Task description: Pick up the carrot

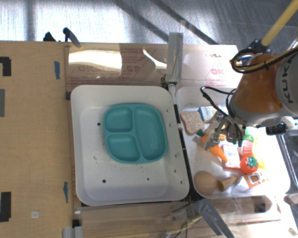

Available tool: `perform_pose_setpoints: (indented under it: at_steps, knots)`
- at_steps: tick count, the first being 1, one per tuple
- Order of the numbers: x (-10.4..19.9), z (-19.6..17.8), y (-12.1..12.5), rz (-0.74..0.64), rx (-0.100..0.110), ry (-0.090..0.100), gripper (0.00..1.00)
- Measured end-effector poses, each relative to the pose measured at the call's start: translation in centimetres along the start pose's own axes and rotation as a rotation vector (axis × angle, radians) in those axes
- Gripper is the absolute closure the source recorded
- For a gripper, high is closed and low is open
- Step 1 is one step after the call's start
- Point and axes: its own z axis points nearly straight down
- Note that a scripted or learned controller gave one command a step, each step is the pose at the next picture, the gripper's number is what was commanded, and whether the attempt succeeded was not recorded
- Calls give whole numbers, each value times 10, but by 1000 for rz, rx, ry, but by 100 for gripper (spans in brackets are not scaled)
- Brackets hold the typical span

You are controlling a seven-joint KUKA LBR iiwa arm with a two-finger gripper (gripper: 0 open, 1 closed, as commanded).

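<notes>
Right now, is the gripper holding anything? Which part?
Cannot be told. The gripper sits low in the right bin, right over the carrot, but the view does not show the carrot between its fingers.

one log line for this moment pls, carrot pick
task: pick up carrot | claw: low in right bin, just above carrot | carrot: lying in bin, not lifted | teal plate: left bin
</notes>
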Motion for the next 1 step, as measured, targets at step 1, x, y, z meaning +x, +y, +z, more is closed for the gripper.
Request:
perform_pose_setpoints:
  at_steps: [1]
  knots:
    - [23,-106,54,-344,-1,23,100]
